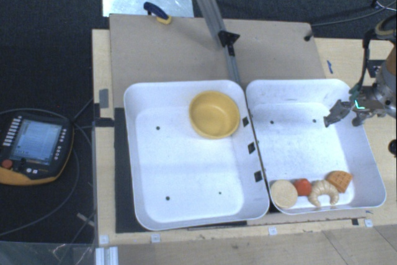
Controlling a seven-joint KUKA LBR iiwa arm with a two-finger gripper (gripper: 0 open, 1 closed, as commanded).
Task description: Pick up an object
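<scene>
My gripper (347, 116) hovers over the right edge of the right bin (298, 133), near its back half. Its two grey fingers stand apart, open, with nothing between them. Along the front wall of that bin lie a round beige biscuit (285, 193), a small red piece (302, 185), a pale croissant (324, 193) and an orange waffle piece (339, 179), all well in front of the gripper. A yellow bowl (214, 113) sits upright at the back of the left bin (161, 183).
A metal pole (208, 0) slants over the brown board behind the bins, ending at a black clamp (227, 39). A teach pendant (34, 146) lies on the dark floor at the left. Black clips (251, 147) line the seam between the bins.
</scene>
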